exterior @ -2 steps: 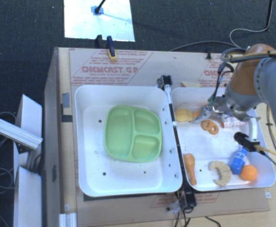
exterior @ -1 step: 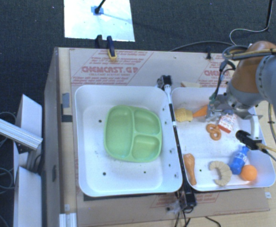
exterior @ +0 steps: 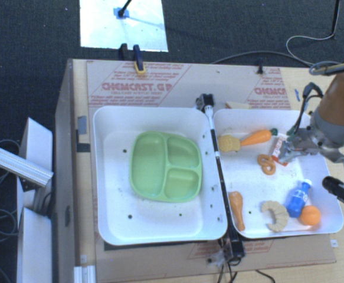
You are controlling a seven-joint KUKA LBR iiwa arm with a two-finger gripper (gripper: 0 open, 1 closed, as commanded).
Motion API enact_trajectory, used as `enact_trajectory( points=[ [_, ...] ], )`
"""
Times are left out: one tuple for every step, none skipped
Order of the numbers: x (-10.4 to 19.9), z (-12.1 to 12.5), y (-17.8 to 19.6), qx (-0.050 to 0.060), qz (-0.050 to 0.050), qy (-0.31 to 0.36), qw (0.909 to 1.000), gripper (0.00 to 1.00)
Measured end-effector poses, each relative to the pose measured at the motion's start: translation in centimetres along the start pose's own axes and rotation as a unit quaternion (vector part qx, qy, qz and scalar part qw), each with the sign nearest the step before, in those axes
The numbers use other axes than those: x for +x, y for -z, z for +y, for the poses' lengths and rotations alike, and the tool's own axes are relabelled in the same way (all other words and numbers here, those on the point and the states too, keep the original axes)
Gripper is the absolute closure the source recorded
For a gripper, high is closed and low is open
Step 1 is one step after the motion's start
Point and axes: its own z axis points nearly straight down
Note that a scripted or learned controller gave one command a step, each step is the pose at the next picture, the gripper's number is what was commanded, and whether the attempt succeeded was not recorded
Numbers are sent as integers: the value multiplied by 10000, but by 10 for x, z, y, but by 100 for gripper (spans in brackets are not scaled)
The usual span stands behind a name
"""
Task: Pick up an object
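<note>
The right bin (exterior: pixel 251 175) holds several toys. A carrot (exterior: pixel 256 138) lies at the back beside a yellow piece (exterior: pixel 229 142). An orange pretzel-shaped ring (exterior: pixel 266 164) sits mid-bin. Along the front are a blue bottle (exterior: pixel 298 198), an orange ball (exterior: pixel 310 216), a tan curved piece (exterior: pixel 275 214) and an orange stick-shaped toy (exterior: pixel 237 209). My gripper (exterior: pixel 285 150) hangs low over the right bin, just right of and behind the pretzel ring, close to the carrot's green tip. A small red and white bit shows at its tip, and whether anything is held there is hidden.
The left bin (exterior: pixel 115 158) carries a green divided plate (exterior: pixel 166 167). A black rail (exterior: pixel 216 158) runs between the bins. The arm's grey and orange body (exterior: pixel 337 114) covers the right bin's back right corner. Cables trail over the board behind.
</note>
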Motion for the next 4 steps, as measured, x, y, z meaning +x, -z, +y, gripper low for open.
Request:
enact_trajectory(
  points=[
    [1, 0, -1, 5, 5, 1, 10000, 0],
    [22, 30, -66, -15, 4, 9, 10000, 0],
    [17, -73, -77, 17, 9, -3, 10000, 0],
    [22, -16, -76, 2, 7, 8, 10000, 0]
  ],
)
